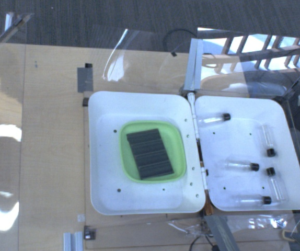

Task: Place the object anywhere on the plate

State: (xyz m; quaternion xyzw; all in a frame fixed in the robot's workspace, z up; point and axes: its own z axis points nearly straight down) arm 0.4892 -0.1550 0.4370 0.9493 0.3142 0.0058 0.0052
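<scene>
A square lime-green plate (177, 151) sits in the middle of the left white bin (103, 156). On the plate lies a dark grey ribbed rectangular block (149, 153), flat and turned slightly off the plate's sides. In the right white bin (291, 192) several clear tubes with black caps lie scattered: one near the back left (215, 119), one along the right side (267, 139), one in the middle (241, 165) and one by the front wall (252, 199).
A clear plastic sheet curls up behind the left bin (116, 56). A grey metal post (193, 67) stands behind the seam between the bins. Wooden bench top (40, 140) stretches to the left. Cables and brackets lie at the front edge (202, 234).
</scene>
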